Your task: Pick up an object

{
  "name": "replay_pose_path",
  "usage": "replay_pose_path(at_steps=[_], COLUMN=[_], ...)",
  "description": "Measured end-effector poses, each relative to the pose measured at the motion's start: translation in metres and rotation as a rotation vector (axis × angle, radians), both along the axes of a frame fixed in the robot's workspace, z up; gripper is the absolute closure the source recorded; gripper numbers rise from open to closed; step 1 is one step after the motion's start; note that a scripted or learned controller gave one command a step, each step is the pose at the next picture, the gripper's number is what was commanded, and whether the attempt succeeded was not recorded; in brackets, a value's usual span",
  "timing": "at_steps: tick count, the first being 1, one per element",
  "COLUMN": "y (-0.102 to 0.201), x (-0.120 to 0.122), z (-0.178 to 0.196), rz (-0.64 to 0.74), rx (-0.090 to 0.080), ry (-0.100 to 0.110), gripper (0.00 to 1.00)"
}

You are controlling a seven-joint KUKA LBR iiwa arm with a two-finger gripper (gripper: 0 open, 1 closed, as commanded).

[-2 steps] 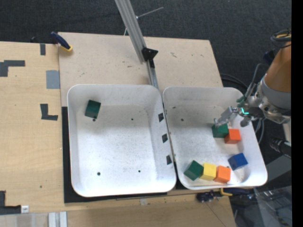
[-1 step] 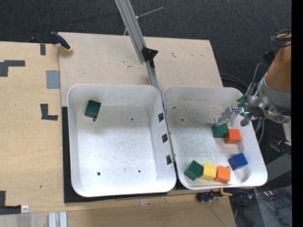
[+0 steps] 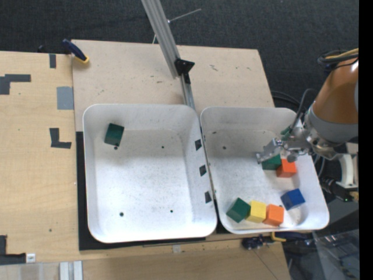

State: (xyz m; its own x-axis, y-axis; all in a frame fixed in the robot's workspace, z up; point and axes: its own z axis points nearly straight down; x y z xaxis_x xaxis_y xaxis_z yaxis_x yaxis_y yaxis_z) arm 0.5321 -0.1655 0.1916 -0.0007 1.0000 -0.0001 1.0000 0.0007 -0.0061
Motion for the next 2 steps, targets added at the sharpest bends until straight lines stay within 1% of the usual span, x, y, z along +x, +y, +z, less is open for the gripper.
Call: replay_pose_path(at_steps=[1,2], y=[0.004,0.004], x=[-0.011,-0.012], z=[-0.058,-0.102], rz=[0.000,0.000], rx=[0.002,0.000], ry=[0.003,-0.002], gripper=[0.00,0.00])
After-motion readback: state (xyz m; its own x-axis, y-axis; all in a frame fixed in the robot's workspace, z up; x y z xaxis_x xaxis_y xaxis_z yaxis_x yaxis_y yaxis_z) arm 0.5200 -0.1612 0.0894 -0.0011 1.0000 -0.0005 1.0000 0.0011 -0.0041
